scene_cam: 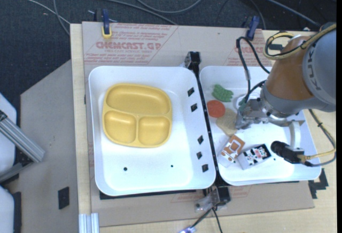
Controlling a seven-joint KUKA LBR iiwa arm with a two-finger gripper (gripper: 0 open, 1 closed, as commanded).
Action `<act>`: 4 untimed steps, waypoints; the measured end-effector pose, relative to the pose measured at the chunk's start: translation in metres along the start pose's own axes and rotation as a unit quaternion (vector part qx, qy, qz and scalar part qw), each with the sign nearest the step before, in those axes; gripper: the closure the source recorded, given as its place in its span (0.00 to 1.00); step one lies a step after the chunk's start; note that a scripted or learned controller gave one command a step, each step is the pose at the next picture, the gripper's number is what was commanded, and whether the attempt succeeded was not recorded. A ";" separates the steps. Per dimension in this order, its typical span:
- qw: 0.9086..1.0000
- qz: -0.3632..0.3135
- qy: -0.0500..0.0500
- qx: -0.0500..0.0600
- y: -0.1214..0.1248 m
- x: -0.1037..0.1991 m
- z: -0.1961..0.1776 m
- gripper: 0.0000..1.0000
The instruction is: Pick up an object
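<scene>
The end effector [245, 118] hangs low in the right bin [310, 174], jaw state impossible to tell, near the red disc [216, 108] by the bin's left wall; a centred, vertical descent would likely serve best.

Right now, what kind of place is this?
Probably a robot lab or test bench: a robot arm reaches over two white bins, cables trail across the floor, and clamps hold the board.

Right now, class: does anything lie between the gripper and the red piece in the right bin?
Nothing visible does. The gripper hangs low in the right bin; the red piece lies just to its left, with only bare bin floor between them.
</scene>
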State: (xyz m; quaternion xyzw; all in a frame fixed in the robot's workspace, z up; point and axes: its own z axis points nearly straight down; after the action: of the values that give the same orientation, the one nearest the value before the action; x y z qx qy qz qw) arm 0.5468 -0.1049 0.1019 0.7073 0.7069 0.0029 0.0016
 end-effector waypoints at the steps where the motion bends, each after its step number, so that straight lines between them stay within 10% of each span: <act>1: 1.000 0.000 -0.001 0.002 -0.006 -0.003 -0.046 1.00; 3: 1.000 -0.001 -0.001 0.000 -0.004 -0.002 -0.143 1.00; 4: 1.000 -0.003 -0.001 0.002 0.014 0.045 -0.130 1.00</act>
State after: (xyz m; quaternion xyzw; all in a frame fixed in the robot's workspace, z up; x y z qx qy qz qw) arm 0.5596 -0.0603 0.2320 0.7053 0.7089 0.0007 0.0003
